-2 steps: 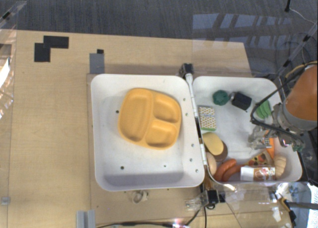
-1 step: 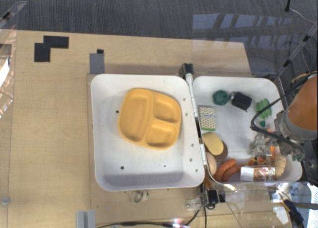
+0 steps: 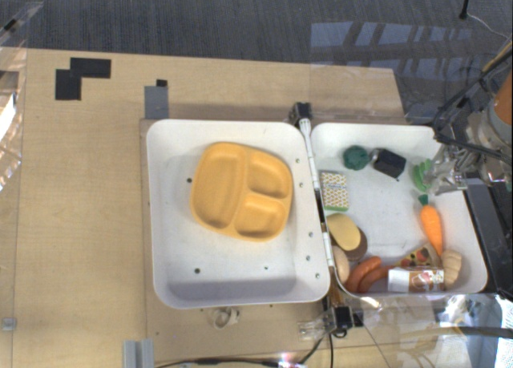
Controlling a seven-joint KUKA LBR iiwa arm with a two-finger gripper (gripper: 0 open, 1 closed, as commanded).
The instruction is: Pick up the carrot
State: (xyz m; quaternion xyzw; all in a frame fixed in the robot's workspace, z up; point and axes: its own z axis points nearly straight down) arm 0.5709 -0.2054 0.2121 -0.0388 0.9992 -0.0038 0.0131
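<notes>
Carrot (image 3: pixel 432 228) lay just below gripper (image 3: pixel 449 175), unheld; finger state could not be told. Best descended vertically, closing across orange body, clear of green top.

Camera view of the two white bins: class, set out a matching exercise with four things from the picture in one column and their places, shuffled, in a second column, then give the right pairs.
Things:
1. carrot
2. yellow divided plate
3. black block
4. small bottle with a white cap

Places:
A. alone in the left bin
B. far end of the right bin, beside a dark green item
C. lying along the near wall of the right bin
D. right side of the right bin, just below the tool

Pairs: 1-D, 2-A, 3-B, 4-C
</notes>
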